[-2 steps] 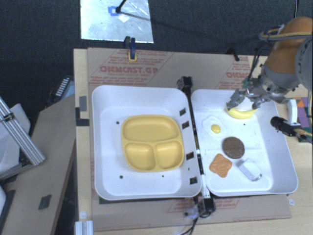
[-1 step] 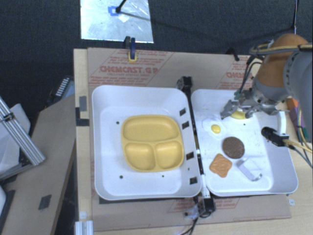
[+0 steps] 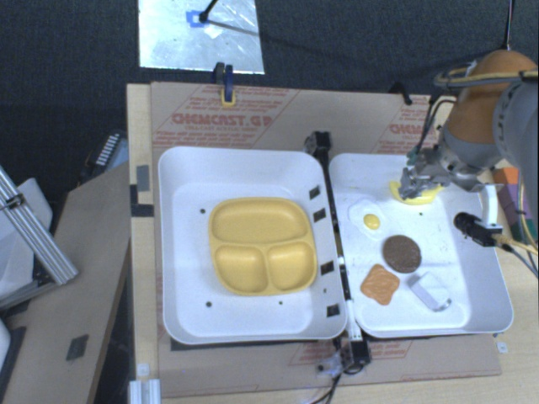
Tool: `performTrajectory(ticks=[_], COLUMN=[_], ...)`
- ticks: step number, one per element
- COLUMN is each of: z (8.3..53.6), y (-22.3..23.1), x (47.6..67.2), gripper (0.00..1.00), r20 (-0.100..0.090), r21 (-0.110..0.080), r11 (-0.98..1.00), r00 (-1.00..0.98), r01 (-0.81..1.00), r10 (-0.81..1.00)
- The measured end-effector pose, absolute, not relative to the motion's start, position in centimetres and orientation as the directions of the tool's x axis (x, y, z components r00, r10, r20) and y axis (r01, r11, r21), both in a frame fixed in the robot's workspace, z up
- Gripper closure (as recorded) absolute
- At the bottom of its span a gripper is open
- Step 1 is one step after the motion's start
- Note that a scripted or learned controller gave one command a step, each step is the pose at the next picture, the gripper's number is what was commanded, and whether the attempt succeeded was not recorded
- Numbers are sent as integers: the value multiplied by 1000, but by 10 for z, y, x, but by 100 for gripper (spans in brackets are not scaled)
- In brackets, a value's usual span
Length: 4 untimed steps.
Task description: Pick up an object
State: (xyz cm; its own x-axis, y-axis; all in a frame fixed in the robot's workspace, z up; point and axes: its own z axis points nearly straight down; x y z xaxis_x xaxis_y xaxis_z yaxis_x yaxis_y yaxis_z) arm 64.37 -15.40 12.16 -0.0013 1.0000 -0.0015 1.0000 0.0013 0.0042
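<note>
Two shallow white bins, smooth moulded plastic with rounded corners, side by side on a printed cardboard sheet (image 3: 253,116). Left bin (image 3: 181,225): one yellow plate (image 3: 257,244), matte, rounded-square, divided into one wide compartment at the back and two smaller ones in front; it sits near the centre, with bare floor on all sides. Right bin (image 3: 497,310): a flat white toy egg (image 3: 368,220) with a round yellow yolk, towards the wall between the bins; a brown disc (image 3: 402,252), dull and slightly rough, just in front of the egg; an orange piece (image 3: 380,284), lumpy-edged, near the disc's front left; a pale block (image 3: 428,292), small, lying askew beside the orange piece. Grey arm (image 3: 480,112), cut off by the frame's right edge. Gripper (image 3: 413,183) is low in the right bin's back part, over a yellow piece (image 3: 425,196). Only that piece's front rim shows, the rest hidden under the gripper, so its shape is unclear. Jaw state: cannot tell, too small and blurred. The yellow piece lies well apart from the bin walls, with open floor to its right.
</note>
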Motion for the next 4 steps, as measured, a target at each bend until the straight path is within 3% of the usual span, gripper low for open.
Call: performTrajectory(ticks=[2,3,4], z=[223,232,224], y=[-148,-148,-89], x=[636,637,635], gripper=[100,100,100], r20=[-1,0,0], r21=[3,3,2], r11=[2,3,6], r00=[-2,-3,-6], r01=[1000,1000,1000], r10=[1000,1000,1000])
